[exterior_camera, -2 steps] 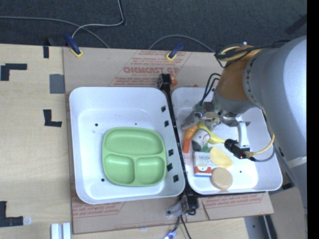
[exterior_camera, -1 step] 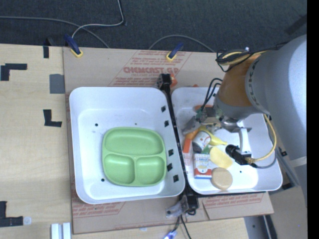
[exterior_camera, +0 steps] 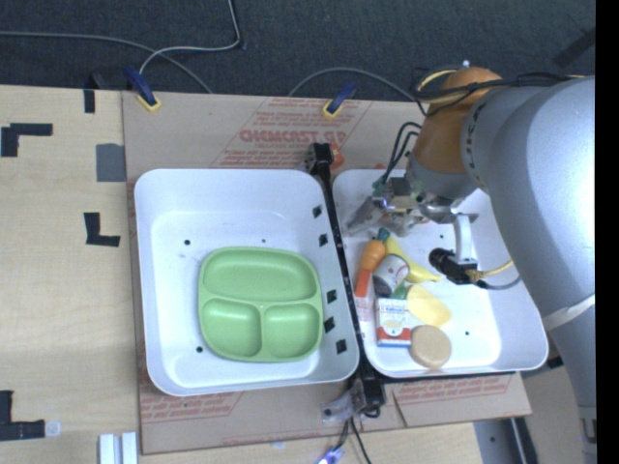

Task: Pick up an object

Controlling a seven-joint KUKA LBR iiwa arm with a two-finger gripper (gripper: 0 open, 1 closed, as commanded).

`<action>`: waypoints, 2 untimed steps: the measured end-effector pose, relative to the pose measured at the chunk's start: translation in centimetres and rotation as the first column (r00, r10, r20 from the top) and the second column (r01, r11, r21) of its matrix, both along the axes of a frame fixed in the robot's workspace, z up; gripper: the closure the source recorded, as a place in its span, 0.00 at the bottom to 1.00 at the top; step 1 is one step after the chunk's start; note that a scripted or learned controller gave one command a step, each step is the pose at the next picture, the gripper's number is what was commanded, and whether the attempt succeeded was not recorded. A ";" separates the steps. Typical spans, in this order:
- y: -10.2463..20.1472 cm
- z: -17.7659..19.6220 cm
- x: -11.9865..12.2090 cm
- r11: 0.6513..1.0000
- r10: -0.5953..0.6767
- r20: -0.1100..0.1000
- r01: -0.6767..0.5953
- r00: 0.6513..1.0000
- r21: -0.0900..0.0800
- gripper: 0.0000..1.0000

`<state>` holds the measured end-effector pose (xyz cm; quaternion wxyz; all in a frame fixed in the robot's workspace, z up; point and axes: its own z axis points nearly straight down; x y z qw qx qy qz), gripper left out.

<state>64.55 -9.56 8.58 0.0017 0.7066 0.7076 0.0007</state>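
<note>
My gripper (exterior_camera: 379, 215) hangs over the far left part of the right bin (exterior_camera: 484, 341), just above the green top of an orange carrot (exterior_camera: 370, 259). Packed together below the carrot lie a small grey can (exterior_camera: 390, 276), a yellow banana-like piece (exterior_camera: 420, 273), a yellow lemon (exterior_camera: 429, 308), a red and white carton (exterior_camera: 392, 321) and a tan round bun (exterior_camera: 430, 347). I see nothing held in the gripper.
The left bin (exterior_camera: 164, 259) holds a green divided plate (exterior_camera: 260, 303). A black clip-lined wall (exterior_camera: 334, 259) separates the two bins. The grey arm with its orange band (exterior_camera: 445, 143) covers the right bin's far right side.
</note>
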 end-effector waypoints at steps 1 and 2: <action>0.0 0.0 -3.2 1.000 0.000 0.000 0.000 1.000 -0.001 0.00; 0.0 1.0 -3.2 1.000 0.001 -0.001 -0.001 1.000 -0.001 1.00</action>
